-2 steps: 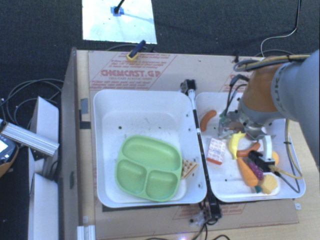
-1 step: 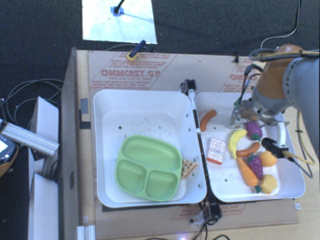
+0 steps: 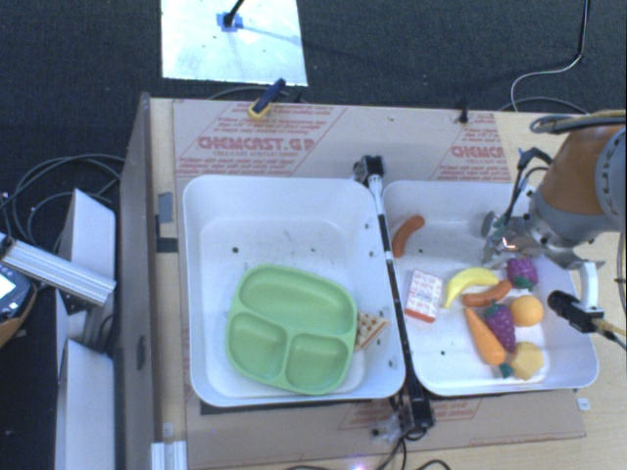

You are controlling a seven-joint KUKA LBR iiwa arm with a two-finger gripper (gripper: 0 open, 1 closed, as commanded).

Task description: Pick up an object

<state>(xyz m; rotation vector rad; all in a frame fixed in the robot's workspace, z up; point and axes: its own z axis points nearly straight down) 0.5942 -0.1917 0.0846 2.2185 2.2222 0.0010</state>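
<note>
Beside the tool (image 3: 503, 246), a banana (image 3: 470, 283) lies pointing lower-left to upper-right.

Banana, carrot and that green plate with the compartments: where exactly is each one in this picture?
Banana (image 3: 470, 282): camera view, middle of its yellow curve, right bin.
Carrot (image 3: 484, 337): camera view, middle of its orange body, right bin.
Green plate (image 3: 291, 329): camera view, ridge between its compartments, left bin.

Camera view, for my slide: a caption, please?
Arm's claw above toy food in right bin; green tray in left bin.
</note>
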